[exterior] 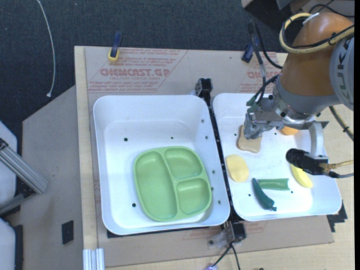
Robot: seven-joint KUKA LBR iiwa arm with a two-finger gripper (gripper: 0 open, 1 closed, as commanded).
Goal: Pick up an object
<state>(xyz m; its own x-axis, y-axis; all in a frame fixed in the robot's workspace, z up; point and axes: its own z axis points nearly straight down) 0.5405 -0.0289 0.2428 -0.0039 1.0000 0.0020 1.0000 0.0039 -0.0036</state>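
The tool (254, 129) hangs low over a tan piece (250, 144) in the right bin (315, 207) (how it stands I cannot tell), so this looks like the approach; next comes a firm closing, then lifting.

I see: white bins (112, 128); pale-green divided tray (169, 181); tan piece (249, 144); yellow pieces (237, 167), 3 o'clock of tray; teal-green item (267, 189); orange-banded grey arm (315, 49).

left bin (107, 122) open above green tray (171, 181), right bin (323, 207) crowded, arm (315, 61) overhead
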